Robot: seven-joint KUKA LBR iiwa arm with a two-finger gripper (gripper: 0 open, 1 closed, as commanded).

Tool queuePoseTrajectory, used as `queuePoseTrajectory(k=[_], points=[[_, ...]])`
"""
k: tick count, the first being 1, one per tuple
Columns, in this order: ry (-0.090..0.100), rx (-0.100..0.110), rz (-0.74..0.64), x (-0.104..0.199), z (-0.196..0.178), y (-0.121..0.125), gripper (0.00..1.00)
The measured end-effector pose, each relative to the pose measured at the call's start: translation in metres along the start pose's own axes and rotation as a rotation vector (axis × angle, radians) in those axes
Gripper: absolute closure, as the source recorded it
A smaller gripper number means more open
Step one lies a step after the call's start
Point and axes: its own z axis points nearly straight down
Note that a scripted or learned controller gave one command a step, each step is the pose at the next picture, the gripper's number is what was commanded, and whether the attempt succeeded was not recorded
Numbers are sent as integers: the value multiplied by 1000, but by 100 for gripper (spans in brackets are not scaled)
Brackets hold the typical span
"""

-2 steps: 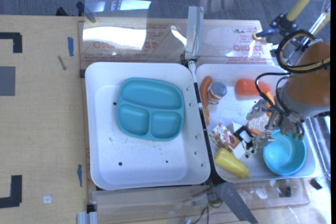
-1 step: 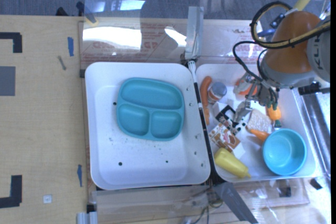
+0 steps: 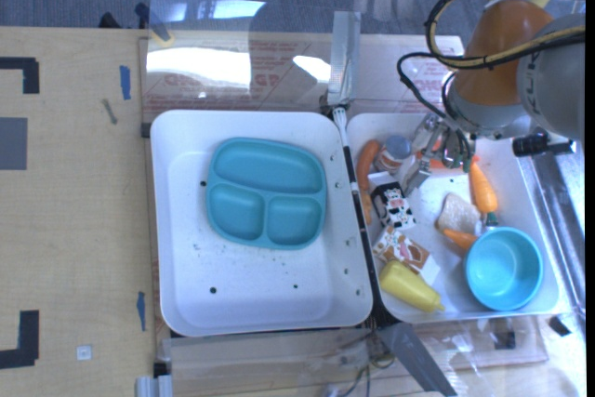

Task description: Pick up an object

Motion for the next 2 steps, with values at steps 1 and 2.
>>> queuePoseTrajectory(k=[1,2], points=[[-7,-3,175,34,0,-4,0],[-7,-2,267,71,0,-91,0]])
